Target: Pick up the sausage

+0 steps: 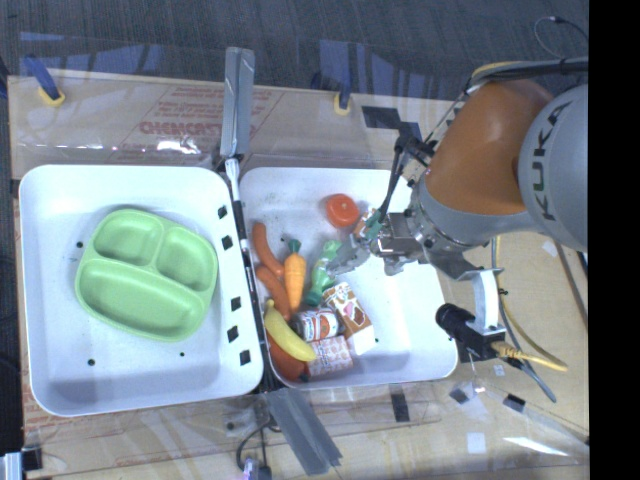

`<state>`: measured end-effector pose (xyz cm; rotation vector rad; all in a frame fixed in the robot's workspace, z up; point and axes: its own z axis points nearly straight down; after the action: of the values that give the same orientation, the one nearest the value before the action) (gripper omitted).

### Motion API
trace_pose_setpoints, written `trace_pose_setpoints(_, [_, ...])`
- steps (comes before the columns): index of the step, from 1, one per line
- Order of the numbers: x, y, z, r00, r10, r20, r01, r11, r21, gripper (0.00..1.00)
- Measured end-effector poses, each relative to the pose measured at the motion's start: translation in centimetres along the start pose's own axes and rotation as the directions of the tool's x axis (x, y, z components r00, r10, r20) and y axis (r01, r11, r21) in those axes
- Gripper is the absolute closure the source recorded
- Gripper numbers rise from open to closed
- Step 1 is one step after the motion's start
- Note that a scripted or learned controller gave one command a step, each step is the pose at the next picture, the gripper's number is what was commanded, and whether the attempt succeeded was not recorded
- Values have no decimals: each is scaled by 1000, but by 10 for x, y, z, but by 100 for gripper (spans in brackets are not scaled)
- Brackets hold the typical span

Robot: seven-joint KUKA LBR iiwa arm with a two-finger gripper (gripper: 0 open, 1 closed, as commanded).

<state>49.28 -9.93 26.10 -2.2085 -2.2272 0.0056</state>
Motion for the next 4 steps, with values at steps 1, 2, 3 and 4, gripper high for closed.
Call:
trace_pose_setpoints(1, [-48,71,11,998,58,1,-58,998,-3,0])
trace_pose_setpoints(2, [4,115,128,974,-227,1,227,974,-2,0])
trace_pose_setpoints(3, [4,115,128,974,-226,1,226,974,-3,0])
trace_pose_setpoints(4, [-1,165,168,993,-116,2,116,993,-4,0])
